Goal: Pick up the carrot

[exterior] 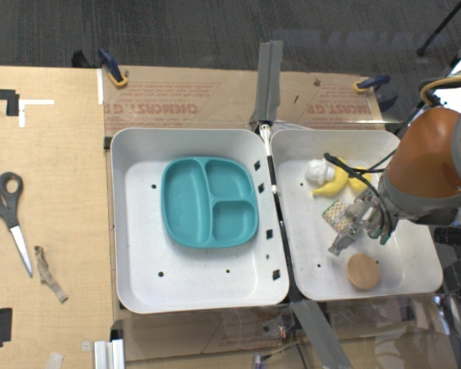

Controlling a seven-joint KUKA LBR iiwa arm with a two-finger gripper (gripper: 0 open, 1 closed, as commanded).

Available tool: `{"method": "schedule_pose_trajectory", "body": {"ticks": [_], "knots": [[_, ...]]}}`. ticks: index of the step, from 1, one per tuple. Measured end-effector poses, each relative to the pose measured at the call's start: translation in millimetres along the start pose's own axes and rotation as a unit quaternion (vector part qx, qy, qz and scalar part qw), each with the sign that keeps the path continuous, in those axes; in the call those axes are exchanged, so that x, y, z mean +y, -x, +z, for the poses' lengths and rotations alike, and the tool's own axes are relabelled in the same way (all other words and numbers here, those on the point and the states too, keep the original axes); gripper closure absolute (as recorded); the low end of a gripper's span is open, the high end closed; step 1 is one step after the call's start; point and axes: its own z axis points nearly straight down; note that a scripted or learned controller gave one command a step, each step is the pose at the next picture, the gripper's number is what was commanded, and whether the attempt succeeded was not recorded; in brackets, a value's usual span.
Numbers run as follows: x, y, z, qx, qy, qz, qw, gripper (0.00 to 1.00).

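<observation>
Bench: 2 bins | 1 plate | 1 banana

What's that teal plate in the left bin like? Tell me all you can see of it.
The plate is teal, looks like smooth plastic, and is a rounded rectangle split into three compartments: one long one on the left and two smaller ones on the right. It lies flat on the floor of the left bin, a little above centre, slightly turned, clear of the walls.
</observation>
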Motion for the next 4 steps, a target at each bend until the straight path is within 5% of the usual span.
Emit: {"method": "schedule_pose_trajectory", "body": {"ticks": [1,2,3,4], "knots": [[-50,35,-20,0.009,-0.004,0.1,0.9949,0.0],[-35,3,0,-0.001,-0.002,0.041,0.9991,0.0],[-33,7,-11,-0.007,0.0,0.039,0.9992,1.0],[-68,28,-124,0.008,-0.005,0.178,0.9841,1.0]]}}
